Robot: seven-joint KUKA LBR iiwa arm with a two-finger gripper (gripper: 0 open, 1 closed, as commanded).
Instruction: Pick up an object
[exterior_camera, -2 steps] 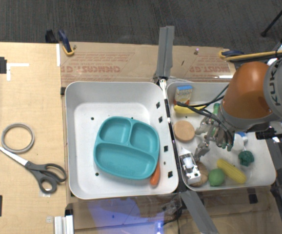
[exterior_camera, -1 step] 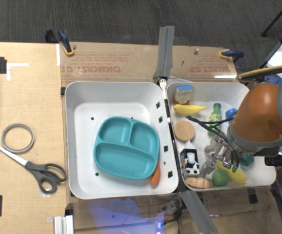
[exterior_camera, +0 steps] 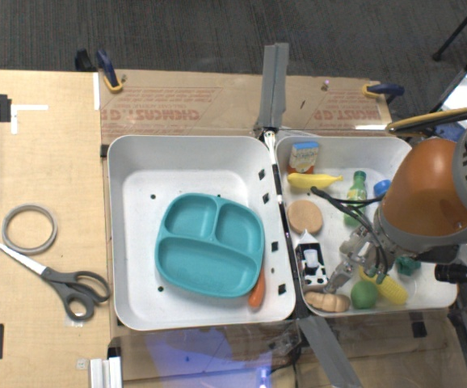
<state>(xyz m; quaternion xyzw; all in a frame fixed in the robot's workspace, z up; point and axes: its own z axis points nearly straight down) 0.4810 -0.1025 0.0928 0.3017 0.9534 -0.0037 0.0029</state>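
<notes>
two bins side by side on tabletop [exterior_camera: 48, 120]. left bin [exterior_camera: 128, 164]: divided tray [exterior_camera: 209, 245] in the middle, carrot [exterior_camera: 256, 292] just beside tray's near right corner. right bin [exterior_camera: 403, 148]: banana [exterior_camera: 313, 181] behind round disc [exterior_camera: 305, 216], bottle [exterior_camera: 356, 187] right of banana. scissors [exterior_camera: 60, 280] and tape roll [exterior_camera: 29, 228] left of bins.

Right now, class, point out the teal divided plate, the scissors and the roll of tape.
teal divided plate [exterior_camera: 209, 247], camera view, centre divider
scissors [exterior_camera: 56, 280], camera view, pivot
roll of tape [exterior_camera: 29, 227], camera view, ring's rim
</notes>
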